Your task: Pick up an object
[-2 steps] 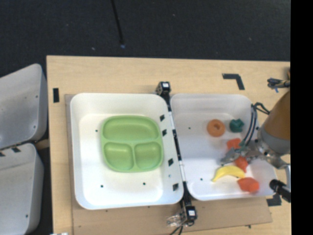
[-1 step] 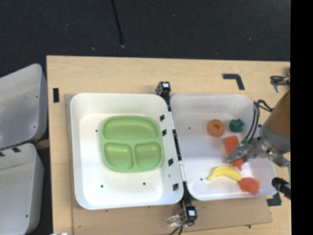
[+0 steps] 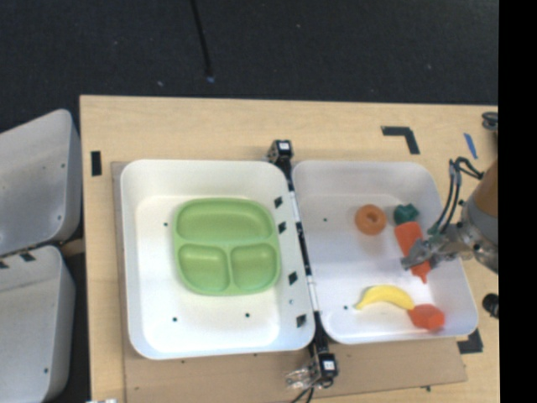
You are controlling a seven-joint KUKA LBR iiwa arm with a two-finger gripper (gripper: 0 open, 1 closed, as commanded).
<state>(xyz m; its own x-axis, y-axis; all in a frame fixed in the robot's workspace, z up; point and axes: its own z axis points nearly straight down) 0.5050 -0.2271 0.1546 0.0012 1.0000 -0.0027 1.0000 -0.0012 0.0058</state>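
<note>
The right bin (image 3: 336, 183) holds an orange ring-shaped toy (image 3: 370, 219), a toy carrot (image 3: 406, 235) with a dark green top, a yellow banana (image 3: 386, 297) and a red-orange lump (image 3: 429, 316). My gripper (image 3: 426, 257) reaches in from the right edge and sits low over the carrot's near end, hiding part of it. Whether it touches the carrot is unclear. The banana lies just below the gripper, apart from it.
The left bin (image 3: 151, 309) carries a green divided plate (image 3: 226, 244) in its middle. A ridge with black clips (image 3: 295, 250) separates the two bins. Cables (image 3: 453, 183) hang by the arm at the right bin's far right wall.
</note>
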